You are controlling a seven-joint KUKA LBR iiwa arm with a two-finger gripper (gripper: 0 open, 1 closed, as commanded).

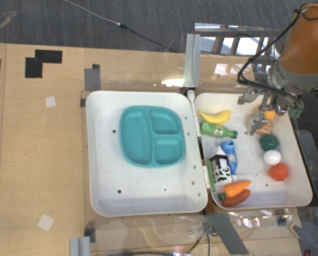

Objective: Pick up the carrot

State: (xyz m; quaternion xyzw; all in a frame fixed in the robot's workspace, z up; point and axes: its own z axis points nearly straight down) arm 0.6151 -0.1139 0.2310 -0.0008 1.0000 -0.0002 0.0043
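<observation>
The grey arm (300, 76) with its orange band (307, 33) is seen at the upper right, wrist pointed down, and the two-finger gripper (260, 122) is hung low.

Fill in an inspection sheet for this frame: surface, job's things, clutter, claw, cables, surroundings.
Surface: wooden bench bearing two white bins, left bin and right bin.
Job's things: carrot lying near the right bin's front edge, against a brown sausage-like item; untouched.
Clutter: teal divided plate in the left bin; banana, green bottle, milk carton, blue bottle, dark green item, white ball, red ball in the right bin.
Claw: claw low over the right bin's back, far from the carrot.
Cables: black cables on the arm; thin line across the floor.
Surroundings: dark carpet.
</observation>
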